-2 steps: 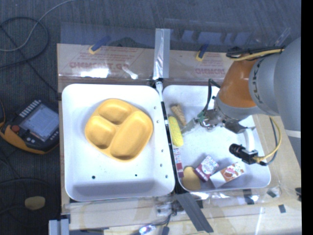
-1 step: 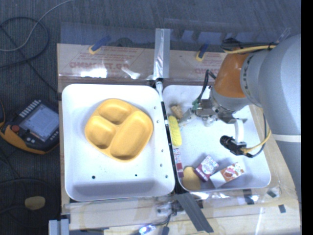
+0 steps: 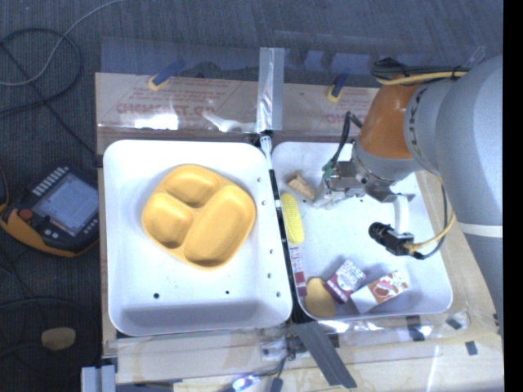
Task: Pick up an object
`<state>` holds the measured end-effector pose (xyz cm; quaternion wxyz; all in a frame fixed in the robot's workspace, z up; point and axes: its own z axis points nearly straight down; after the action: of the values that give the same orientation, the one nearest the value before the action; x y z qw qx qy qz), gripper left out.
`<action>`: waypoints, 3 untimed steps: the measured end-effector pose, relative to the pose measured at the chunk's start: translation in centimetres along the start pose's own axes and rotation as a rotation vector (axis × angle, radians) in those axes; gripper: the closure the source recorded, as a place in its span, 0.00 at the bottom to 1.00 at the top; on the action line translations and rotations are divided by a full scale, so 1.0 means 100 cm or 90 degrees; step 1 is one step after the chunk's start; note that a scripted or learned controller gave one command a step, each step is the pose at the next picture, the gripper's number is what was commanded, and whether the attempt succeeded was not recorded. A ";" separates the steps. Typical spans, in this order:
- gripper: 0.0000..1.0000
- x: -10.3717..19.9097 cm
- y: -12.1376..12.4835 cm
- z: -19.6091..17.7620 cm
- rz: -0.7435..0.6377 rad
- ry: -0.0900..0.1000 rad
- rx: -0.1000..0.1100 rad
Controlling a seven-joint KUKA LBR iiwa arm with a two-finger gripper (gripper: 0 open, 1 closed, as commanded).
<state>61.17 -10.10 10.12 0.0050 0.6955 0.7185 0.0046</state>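
Hovering low in the right bin (image 3: 433,296), the gripper (image 3: 333,193) sits near its far wall; how wide it stands I cannot tell. A small tan piece (image 3: 301,188) lies just beside it at nine o'clock, its long axis running ten to four.

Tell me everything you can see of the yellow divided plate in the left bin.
The yellow plate looks like glossy moulded plastic, rounded, with three hollow compartments: two smaller ones toward the far and left side, one larger at the near right. It lies flat and upright, open side up, near the middle of the left bin, slightly toward the far side. Its compartments hold nothing, and it touches only the bin floor.
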 end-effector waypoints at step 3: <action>1.00 0.003 0.024 -0.001 -0.004 -0.002 0.000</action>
<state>63.56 -9.74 10.22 0.0060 0.6931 0.7208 0.0033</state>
